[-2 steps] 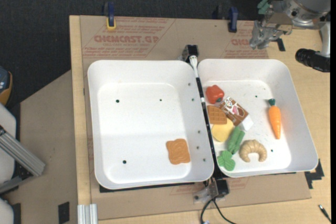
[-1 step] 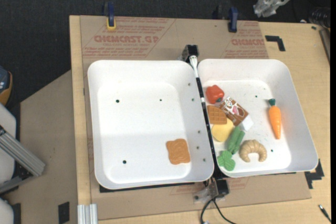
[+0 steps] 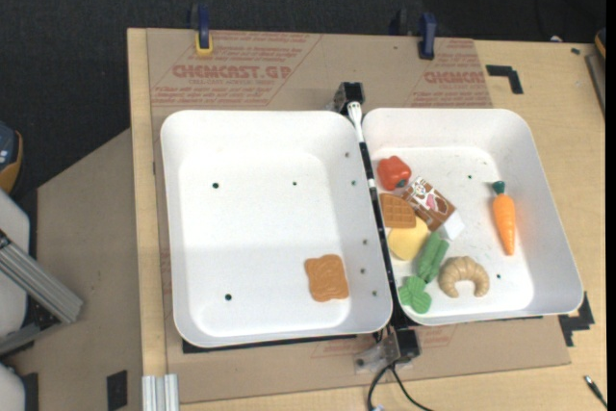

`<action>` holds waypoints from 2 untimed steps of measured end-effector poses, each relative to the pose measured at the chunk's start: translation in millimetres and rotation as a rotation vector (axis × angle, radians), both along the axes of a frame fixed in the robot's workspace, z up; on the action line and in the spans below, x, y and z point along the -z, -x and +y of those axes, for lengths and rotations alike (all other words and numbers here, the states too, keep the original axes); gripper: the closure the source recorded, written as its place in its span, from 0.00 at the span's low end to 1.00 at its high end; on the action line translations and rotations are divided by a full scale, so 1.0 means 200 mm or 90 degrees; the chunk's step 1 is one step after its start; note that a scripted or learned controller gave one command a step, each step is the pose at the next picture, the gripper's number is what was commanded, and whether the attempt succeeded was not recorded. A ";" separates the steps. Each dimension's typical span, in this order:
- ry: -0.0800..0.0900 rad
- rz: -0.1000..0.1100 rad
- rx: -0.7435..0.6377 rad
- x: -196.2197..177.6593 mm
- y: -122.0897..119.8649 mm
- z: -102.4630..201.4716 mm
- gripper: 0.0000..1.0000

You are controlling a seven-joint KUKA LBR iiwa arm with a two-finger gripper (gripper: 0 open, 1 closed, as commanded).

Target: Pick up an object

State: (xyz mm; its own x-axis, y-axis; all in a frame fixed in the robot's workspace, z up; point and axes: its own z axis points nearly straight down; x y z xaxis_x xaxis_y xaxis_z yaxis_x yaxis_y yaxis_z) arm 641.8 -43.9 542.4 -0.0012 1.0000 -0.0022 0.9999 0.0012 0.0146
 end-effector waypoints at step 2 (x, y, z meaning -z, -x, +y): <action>-0.002 0.010 0.000 0.03 0.41 0.13 1.00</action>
